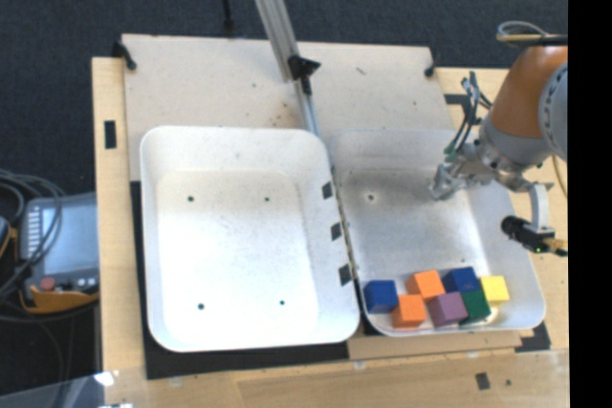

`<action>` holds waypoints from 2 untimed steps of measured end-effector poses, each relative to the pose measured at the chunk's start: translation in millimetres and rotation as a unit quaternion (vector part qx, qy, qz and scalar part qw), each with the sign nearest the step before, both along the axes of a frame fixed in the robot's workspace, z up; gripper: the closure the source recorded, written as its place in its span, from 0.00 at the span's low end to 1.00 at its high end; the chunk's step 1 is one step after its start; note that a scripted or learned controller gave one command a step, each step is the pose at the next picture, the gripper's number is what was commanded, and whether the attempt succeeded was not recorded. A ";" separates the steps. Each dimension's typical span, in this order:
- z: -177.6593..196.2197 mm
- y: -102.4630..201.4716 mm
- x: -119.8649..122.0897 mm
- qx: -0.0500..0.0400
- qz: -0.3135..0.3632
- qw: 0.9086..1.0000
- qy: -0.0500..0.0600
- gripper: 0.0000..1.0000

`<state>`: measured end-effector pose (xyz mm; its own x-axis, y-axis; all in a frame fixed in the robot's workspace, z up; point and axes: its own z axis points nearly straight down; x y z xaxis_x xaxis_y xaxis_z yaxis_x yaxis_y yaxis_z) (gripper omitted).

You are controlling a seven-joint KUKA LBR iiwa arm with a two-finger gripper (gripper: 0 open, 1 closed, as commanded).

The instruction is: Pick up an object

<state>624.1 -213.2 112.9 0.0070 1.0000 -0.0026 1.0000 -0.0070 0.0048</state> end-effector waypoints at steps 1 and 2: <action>49.9 7.9 1.1 0.000 0.006 1.000 -0.001 1.00; 106.5 -1.7 -3.1 0.000 0.003 1.000 -0.002 1.00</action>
